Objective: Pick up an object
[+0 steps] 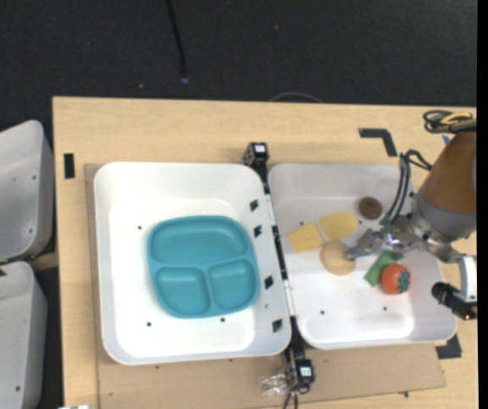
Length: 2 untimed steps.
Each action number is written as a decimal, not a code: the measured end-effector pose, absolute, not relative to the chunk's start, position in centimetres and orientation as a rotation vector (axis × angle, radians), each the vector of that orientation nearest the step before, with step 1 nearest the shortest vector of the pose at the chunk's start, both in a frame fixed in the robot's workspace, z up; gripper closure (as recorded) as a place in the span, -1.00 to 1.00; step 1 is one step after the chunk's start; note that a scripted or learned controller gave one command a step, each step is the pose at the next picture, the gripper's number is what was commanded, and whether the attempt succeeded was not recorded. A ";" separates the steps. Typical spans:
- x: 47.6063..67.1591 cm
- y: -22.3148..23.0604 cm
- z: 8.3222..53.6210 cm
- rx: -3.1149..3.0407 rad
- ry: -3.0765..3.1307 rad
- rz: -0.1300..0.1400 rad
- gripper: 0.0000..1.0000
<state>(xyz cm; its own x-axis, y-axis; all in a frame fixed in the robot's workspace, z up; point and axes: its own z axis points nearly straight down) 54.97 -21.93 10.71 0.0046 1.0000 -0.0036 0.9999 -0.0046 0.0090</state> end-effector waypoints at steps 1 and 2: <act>55.2 -22.0 12.0 2.214 2.201 0.014 1.00; 55.5 -22.1 18.5 2.213 2.219 0.005 1.00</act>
<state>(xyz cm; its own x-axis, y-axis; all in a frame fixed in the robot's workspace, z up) 55.46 -22.13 18.46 -0.0028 1.0000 -0.0031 1.0000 0.0028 0.0076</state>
